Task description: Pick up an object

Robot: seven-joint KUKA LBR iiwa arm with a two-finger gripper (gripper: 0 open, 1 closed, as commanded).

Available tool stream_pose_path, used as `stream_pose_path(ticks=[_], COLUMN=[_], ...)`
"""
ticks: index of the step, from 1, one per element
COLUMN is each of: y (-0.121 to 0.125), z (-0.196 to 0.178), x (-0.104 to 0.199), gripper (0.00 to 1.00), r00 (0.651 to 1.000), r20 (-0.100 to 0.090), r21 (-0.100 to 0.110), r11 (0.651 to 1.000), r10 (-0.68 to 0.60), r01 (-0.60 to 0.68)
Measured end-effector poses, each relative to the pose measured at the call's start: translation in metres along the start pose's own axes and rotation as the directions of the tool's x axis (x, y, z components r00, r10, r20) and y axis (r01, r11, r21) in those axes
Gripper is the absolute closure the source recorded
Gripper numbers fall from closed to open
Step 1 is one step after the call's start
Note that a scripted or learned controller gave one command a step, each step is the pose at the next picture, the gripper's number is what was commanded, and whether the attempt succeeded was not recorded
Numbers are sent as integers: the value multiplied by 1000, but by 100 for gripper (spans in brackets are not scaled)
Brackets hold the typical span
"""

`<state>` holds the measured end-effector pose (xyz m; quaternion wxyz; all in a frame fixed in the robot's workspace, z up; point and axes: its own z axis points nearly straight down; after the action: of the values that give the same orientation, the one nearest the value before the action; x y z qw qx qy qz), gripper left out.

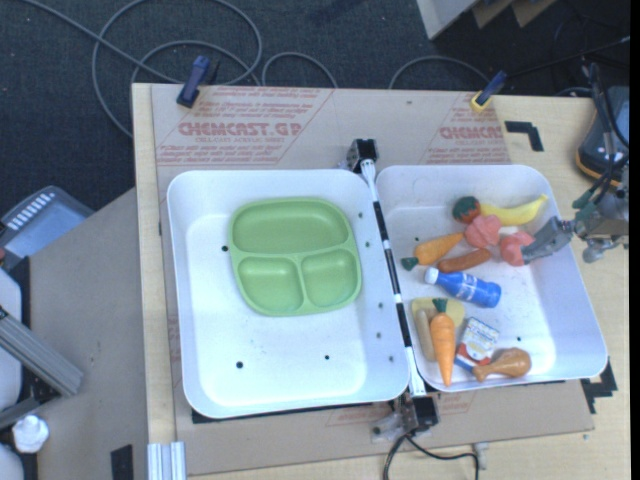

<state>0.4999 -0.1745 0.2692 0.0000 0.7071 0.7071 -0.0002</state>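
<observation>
We see two white bins side by side on the counter (150, 268). The left bin (200, 368) holds a green divided plate (295, 253) lying flat in its upper middle, three compartments showing and nothing in them. The right bin (570, 318) carries the whole clutter, so any pick has to come from there.

Its contents sit in two loose groups. Toward the upper part lie a yellow banana (520, 210), a pink piece of toy food (485, 231) touching it, a small green and red item (465, 207) just beside, and two carrots or sausages (450, 253) slanting toward the middle. Below them a blue and white bottle (465, 287) lies on its side. Lower still, a carrot (441, 343) points down the frame, with a small packet (480, 335) and a brown drumstick-shaped toy (505, 364) near the bottom edge.

The claw (545, 240) reaches in from the right of the frame, low over the right bin's upper right part, next to the pink pieces. We cannot tell whether it is open or closed, and nothing shows held in it. We judge it is placed there to try for the pink cluster, where pieces touch and may shift together.
</observation>
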Motion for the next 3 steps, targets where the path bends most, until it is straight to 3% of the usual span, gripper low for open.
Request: stream_pose_path(ticks=[1,2,3], y=[-21,-21,-21], z=[132,185,175], x=[37,79,79], gripper=[0,0,100], r00=[1000,1000,1000], r20=[-1,-1,0], r21=[2,1,-2], r11=[1000,1000,1000], r10=[1,0,1], r01=[-1,0,-1])
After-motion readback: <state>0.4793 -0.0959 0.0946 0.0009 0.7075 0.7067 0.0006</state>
